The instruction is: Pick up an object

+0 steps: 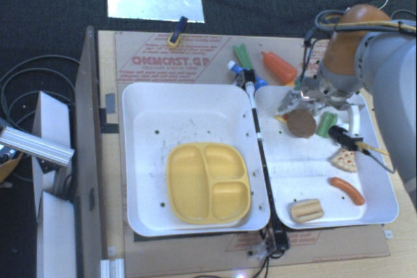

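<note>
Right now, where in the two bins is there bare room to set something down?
The left bin has bare floor behind the yellow divided plate. The right bin has a bare patch mid-floor, bordered by the brown disc, pizza slice, sausage and bread roll. Its far end, under the arm, is crowded.

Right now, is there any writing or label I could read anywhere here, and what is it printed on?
"CHEMCAST GP" in red capitals, on the brown board under the bins.
Smaller red print around it on the same board: too blurred to read.
Red print on the board's front edge: too blurred to read.
</note>
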Robot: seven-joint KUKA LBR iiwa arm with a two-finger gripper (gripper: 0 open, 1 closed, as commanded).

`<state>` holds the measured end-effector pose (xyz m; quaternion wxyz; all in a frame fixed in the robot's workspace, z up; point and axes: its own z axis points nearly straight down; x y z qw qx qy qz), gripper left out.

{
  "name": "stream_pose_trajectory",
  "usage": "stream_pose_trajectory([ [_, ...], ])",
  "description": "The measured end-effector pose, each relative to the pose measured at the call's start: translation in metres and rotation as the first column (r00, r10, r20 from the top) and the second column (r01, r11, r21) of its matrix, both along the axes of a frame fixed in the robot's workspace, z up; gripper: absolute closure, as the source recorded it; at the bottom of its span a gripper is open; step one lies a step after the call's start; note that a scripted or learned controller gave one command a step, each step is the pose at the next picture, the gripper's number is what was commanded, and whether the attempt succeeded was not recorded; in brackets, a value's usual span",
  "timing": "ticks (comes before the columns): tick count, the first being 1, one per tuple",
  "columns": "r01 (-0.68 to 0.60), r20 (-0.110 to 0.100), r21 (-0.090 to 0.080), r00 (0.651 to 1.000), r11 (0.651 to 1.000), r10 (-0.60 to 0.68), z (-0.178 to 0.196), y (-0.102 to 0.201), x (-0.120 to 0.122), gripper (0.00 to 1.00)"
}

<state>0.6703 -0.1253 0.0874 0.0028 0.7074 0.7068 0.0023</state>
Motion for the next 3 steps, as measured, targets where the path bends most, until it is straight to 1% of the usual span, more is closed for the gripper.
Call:
stream_pose_trajectory([
  [1, -0.007, 0.001, -0.001, 1.0, 1.0, 0.007, 0.0, 0.025, 0.001, 0.0],
  [2, -0.001, 0.001, 0.0, 1.0, 1.0, 0.001, 0.0, -0.005, -0.003, 0.0],
  [3, -0.008, 0.001, -0.001, 1.0, 1.0, 0.008, 0.0, 0.036, -0.001, 0.0],
])
